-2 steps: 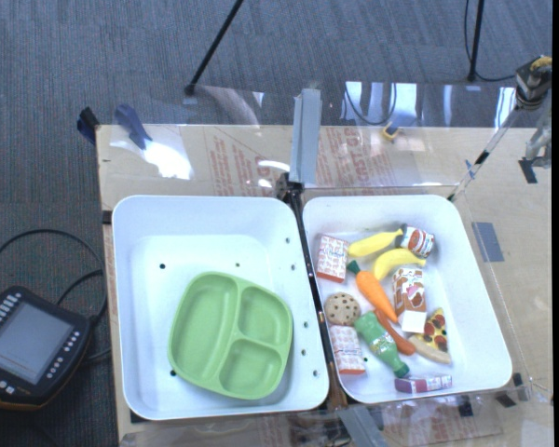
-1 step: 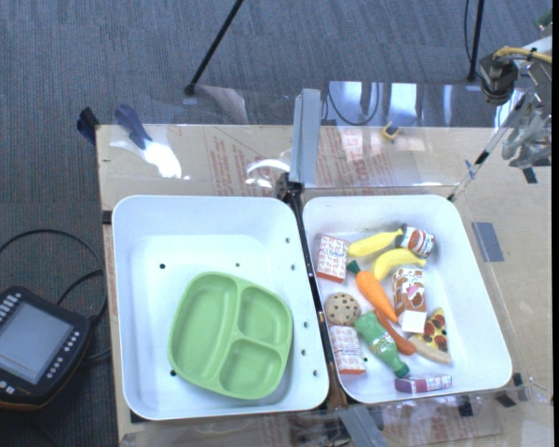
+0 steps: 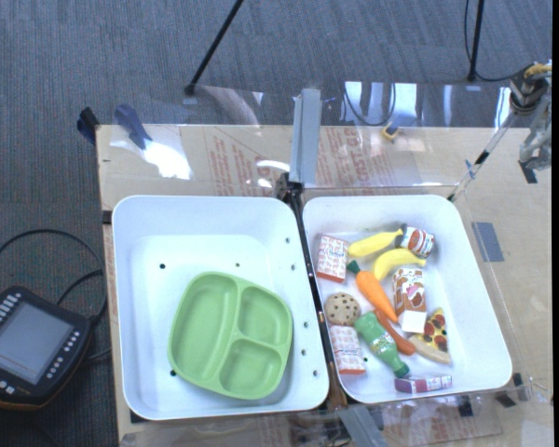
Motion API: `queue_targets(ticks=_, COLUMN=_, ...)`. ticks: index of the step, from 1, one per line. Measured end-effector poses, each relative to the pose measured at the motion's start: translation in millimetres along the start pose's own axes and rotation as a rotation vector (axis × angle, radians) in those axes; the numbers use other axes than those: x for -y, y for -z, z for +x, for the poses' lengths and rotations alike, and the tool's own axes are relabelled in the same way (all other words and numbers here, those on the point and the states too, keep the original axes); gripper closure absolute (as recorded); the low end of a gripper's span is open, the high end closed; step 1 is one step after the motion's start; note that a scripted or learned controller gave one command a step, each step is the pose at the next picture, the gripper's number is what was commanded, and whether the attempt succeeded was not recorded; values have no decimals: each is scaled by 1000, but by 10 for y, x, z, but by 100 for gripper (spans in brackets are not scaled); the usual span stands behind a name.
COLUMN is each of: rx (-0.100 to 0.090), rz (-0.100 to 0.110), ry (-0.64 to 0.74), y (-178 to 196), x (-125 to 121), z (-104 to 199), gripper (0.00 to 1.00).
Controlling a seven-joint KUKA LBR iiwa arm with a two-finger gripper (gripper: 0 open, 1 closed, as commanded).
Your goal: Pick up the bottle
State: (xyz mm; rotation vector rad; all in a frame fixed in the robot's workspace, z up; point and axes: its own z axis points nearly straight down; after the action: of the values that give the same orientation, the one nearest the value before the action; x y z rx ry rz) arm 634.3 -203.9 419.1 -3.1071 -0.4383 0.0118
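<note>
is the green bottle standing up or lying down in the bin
Lying down. The green bottle rests on its side in the right bin, its length stretched diagonally across the floor beside the carrot and under the cookie.

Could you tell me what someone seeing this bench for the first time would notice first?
Most likely the big light-green divided plate, lying alone in the left bin. Next, the colourful heap of toy food in the right bin: yellow bananas, an orange carrot, a cookie and the green bottle near the front. The gripper hangs at the far right, above the bench and beyond the bins.
</note>
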Motion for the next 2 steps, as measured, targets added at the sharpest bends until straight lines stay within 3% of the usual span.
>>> queue_targets(ticks=1, rx=2, rz=2, ry=29, y=-130, x=-55, z=1, gripper=100)
queue_targets(ticks=2, rx=2, rz=1, ry=13, y=-633, x=311, z=-454, gripper=100)
